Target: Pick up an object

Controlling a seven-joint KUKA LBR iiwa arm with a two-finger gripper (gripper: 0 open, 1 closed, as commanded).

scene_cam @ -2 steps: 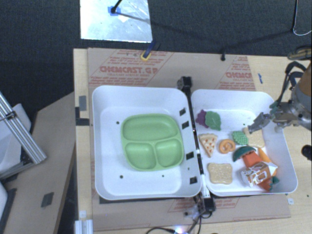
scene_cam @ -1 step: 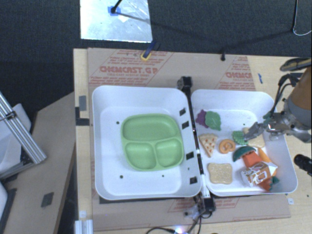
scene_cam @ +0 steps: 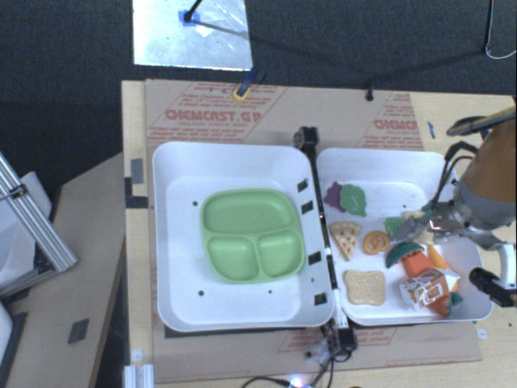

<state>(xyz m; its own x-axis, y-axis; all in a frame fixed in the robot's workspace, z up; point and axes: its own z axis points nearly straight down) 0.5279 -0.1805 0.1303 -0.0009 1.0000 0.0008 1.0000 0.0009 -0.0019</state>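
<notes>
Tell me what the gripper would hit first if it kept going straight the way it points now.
Probably the small dark green toy piece by the right white bin's middle: the gripper points leftward and down at it. Beyond lies the round orange pretzel-like toy. Depth is unclear from this slanted view.

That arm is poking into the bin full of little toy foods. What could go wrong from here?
The claw sits low among tightly packed pieces: a dark green piece, a teal piece and an orange carton. It may well nudge several at once or close on two. The flat pizza slice, cookie and toast lie flush on the floor of the right bin, so fingers could slip off them.
</notes>
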